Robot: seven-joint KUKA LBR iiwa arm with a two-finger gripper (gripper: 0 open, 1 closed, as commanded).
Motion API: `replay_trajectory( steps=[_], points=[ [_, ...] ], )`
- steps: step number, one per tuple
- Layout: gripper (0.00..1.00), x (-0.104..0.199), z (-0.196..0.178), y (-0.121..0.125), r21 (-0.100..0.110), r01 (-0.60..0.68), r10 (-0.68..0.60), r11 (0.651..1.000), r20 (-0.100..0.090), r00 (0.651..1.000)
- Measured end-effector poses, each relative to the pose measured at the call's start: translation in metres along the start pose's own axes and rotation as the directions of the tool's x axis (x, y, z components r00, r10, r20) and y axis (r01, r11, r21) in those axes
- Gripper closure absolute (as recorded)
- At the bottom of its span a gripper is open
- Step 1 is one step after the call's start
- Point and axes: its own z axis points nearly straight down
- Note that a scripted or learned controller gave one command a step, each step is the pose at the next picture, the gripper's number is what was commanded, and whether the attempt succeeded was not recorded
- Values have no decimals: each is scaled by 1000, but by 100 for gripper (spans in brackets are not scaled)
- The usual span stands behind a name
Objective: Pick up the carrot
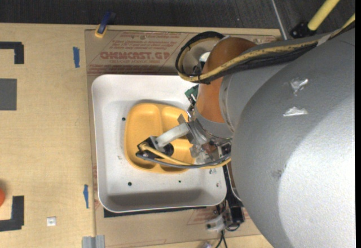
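Observation:
My gripper (194, 142) is low over the right half of the left white bin (107, 128), under the orange-banded wrist (217, 89). Just left of it, on the bin floor, lies a large yellow two-lobed thing (148, 123), and the gripper reaches over its right lobe. A small green bit (192, 93) peeks out at the wrist's edge; I cannot tell what it belongs to. The arm's grey body (299, 145) hides whatever lies beneath it on the right.
The bin rests on a cardboard sheet (135, 52) on the tan bench. Blue tape marks (76, 56) sit on the bench's left part, and a red-orange thing (1, 197) shows at the far left edge.

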Motion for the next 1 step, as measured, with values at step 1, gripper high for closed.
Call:
replay_trajectory(
  steps=[1],
  points=[
    [100, -13, -57, 36, -1, -156, 156, 988, -3, 988]
  ],
)
